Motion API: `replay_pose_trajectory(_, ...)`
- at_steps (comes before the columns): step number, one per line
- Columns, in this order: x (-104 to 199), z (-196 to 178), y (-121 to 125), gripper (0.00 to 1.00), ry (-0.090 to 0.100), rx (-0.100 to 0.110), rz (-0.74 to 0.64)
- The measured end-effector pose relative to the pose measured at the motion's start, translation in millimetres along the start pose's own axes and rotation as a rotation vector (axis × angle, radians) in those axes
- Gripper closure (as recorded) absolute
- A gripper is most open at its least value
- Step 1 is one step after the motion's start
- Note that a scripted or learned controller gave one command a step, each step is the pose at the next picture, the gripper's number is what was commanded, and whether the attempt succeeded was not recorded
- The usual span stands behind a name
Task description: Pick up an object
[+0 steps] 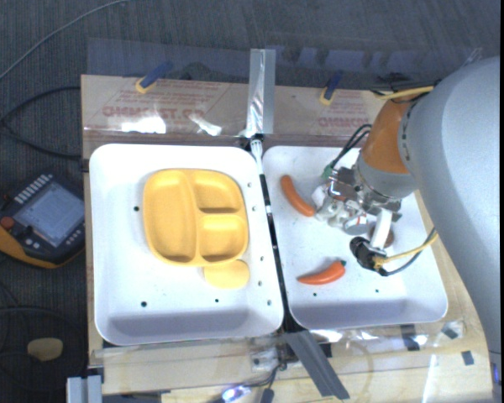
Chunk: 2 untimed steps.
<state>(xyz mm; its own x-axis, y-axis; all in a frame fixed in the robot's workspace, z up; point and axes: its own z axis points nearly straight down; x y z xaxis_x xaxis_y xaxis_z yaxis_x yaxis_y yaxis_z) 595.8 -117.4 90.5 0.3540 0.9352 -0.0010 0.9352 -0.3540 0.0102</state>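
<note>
A glossy yellow sectioned tray [193,217] is lying in the left bin [118,309], a small yellow disc [227,273] touching its near edge. In the right bin [412,305], a smooth curved orange sausage [297,197] is resting just left of the gripper [346,211], apart from it. An orange chili pepper [321,273] with a green stem is lying nearer. Whether the gripper is released or clenched cannot be told.

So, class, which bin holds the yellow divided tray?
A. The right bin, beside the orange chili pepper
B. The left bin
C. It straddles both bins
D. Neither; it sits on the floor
B: the yellow divided tray lies wholly inside the left bin, with the orange chili pepper over in the right bin.
</note>
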Motion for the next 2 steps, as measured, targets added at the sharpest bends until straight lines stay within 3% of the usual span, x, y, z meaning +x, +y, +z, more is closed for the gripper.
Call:
replay_pose_trajectory(1,1,0,-15,1.0,0.003,-0.003,0.4)
replay_pose_trajectory(2,-61,0,-3,1.0,0.002,0.001,1.001)
